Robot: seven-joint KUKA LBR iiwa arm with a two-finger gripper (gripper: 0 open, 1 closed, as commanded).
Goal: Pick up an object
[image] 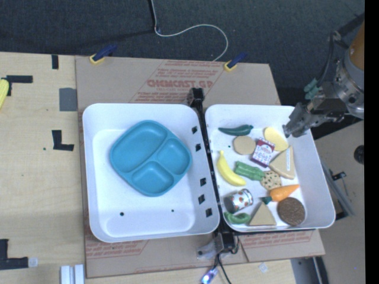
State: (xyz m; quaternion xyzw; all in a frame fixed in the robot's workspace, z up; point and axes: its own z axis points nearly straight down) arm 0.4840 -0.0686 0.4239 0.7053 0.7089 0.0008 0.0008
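While the gripper (294, 126) hangs over the right bin's (320, 176) upper right edge, its claw state can't be told from this angle; nothing shows betw. its tips. Toy food lies in that bin: banana (227, 169), green pepper (237, 129), carrot (283, 191), cookie (291, 210). Left bin (98, 158) holds a blue tray (150, 157).

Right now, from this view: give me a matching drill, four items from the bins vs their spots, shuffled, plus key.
Things:
1. blue divided plate
2. banana
3. carrot
4. gripper

Places:
A. right bin, by the divider
B. over the right bin's far right corner
C. left bin
D. right bin, just above the brown round cookie

Pairs: 1-C, 2-A, 3-D, 4-B
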